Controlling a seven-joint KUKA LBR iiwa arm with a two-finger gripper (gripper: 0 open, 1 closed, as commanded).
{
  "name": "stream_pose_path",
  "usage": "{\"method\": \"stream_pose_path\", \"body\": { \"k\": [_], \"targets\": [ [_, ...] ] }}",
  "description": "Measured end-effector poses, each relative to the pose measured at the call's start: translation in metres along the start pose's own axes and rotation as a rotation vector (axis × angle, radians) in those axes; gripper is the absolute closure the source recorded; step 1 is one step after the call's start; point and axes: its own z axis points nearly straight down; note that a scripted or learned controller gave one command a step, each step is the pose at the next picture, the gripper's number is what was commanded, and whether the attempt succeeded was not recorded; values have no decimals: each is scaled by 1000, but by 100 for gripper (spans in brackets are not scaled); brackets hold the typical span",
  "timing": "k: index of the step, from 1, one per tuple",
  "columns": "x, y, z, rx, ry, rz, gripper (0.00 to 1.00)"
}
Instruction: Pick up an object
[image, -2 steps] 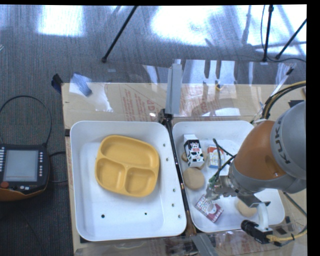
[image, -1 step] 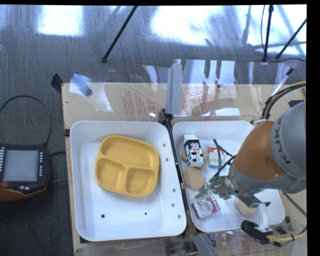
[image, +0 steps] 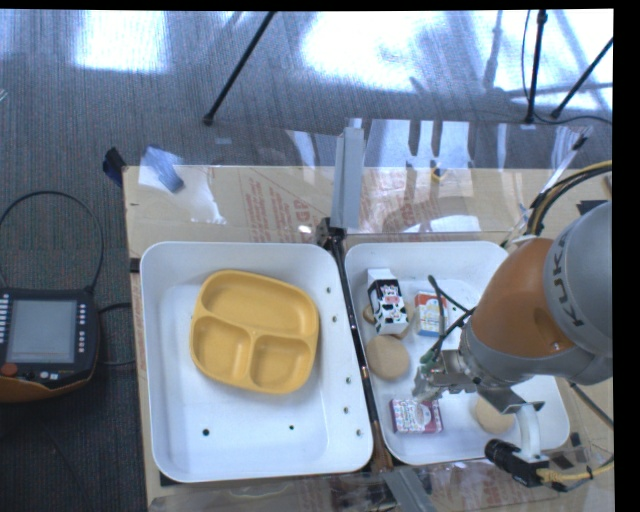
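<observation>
The right bin (image: 455, 255) holds several small items. A black-and-white cow-patterned carton (image: 388, 303) stands near its left wall, with a red-and-white box (image: 430, 312) beside it. In front of the carton lies a tan round piece (image: 388, 356). A pink-and-white packet (image: 416, 415) rests near the front wall. Another tan piece (image: 492, 417) peeks out from under the arm. My gripper (image: 432, 384) hangs low in the bin, just above and behind the pink packet and to the right of the tan round piece. Nothing is visibly held.
A yellow divided plate (image: 255, 330) lies in the left bin (image: 175, 440). The arm's grey and orange body (image: 535, 305) covers the right side of the right bin. A teach pendant (image: 45, 340) sits off the bench at the left.
</observation>
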Motion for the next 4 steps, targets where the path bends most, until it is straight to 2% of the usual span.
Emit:
{"method": "stream_pose_path", "body": {
  "k": [1,2,3,4],
  "targets": [
    [0,0,0,1,0,2,0],
    [-20,-1,11,-1,-2,-11,0],
    [-18,16,15,-4,-5,-9,0],
    [-2,2,15,-15,-10,-6,0]
  ]
}}
